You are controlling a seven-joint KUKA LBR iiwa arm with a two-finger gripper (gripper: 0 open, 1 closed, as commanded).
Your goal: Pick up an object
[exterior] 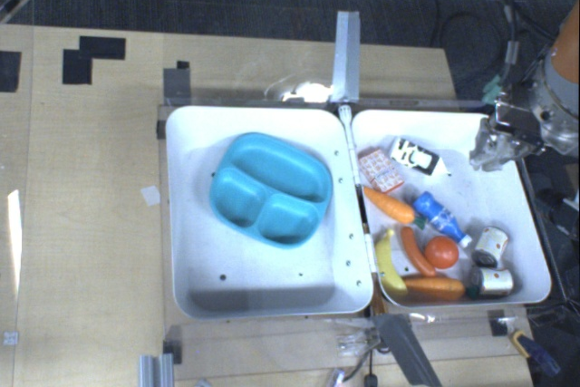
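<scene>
The right bin (521, 195) holds several small items: a white and black box (416, 156), a red checkered packet (380, 170), a carrot (389, 205), a blue bottle (439, 216), a red tomato (442, 252), a banana (387, 263), a second carrot (435, 287) and two small cans (490, 242). My gripper (492, 160) hangs above the bin's far right corner, to the right of the box. Nothing shows between its fingers.
A blue divided plate (270, 188) lies in the left bin (195, 276). A metal post (347, 59) rises behind the wall between the bins. Cables and fixtures crowd the bench's right side by the arm.
</scene>
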